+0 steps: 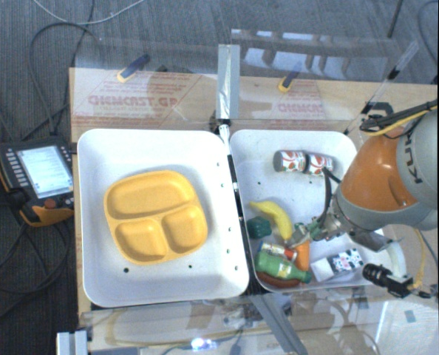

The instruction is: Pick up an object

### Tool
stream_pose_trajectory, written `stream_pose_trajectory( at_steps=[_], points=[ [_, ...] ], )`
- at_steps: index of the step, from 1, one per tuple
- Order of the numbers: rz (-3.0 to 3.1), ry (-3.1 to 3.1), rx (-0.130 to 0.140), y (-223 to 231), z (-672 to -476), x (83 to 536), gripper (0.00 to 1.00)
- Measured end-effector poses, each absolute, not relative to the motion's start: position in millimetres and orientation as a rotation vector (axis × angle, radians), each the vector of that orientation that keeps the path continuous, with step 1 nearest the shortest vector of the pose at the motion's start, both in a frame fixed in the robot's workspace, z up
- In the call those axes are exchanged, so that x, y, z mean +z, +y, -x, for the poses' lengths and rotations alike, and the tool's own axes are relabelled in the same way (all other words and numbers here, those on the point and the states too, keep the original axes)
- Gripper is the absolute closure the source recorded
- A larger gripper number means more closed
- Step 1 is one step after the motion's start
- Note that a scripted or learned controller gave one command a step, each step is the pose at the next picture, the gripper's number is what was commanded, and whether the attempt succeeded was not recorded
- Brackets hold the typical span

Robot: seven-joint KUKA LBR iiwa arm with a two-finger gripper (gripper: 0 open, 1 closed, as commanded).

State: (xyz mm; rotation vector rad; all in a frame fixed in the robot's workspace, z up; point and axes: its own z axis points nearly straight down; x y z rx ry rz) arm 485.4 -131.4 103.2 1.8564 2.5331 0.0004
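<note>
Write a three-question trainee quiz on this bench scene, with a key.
1. True or false: the yellow tray lies in the left bin.
2. Which lies nearest the right bin's far wall? A) banana B) can C) green bottle
3. Fill in: the gripper hangs over the ____ bin.

Key: 1 true; 2 B; 3 right.
</note>
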Motion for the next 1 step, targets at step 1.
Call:
stream_pose_trajectory(
  at_steps=[1],
  points=[
    [-1.650,2.674,-0.003,-61.1,-522.0,217.1,1.00]
  ],
)
